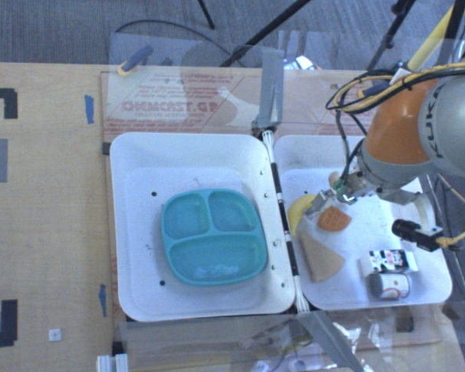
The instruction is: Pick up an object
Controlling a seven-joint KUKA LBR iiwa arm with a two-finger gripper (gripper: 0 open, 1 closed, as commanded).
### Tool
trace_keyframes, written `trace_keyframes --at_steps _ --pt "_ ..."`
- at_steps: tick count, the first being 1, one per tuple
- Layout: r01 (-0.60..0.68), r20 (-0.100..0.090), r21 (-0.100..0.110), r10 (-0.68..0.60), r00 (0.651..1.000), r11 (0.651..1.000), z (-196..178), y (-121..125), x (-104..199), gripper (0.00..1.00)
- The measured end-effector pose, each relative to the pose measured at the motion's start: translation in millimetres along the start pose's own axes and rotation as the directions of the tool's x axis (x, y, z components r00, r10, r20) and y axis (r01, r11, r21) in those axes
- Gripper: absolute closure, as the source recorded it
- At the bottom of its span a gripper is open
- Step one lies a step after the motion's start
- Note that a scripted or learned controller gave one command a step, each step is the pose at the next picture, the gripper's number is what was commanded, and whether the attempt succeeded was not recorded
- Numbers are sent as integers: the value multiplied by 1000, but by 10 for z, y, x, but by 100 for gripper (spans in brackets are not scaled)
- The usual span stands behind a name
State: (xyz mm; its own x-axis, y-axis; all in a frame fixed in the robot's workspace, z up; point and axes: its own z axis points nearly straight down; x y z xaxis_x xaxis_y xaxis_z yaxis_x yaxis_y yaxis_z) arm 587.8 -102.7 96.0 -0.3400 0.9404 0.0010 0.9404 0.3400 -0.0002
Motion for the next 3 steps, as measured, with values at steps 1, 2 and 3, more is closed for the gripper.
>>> trace_keyframes --at_steps 1,2,3 --pt "83 0 -2 -83 997 997 92 -9 32 0" --pt "80 4 -9 -80 997 997 -30 6 13 100" --pt "80 4 -9 -80 997 997 -29 5 12 0"
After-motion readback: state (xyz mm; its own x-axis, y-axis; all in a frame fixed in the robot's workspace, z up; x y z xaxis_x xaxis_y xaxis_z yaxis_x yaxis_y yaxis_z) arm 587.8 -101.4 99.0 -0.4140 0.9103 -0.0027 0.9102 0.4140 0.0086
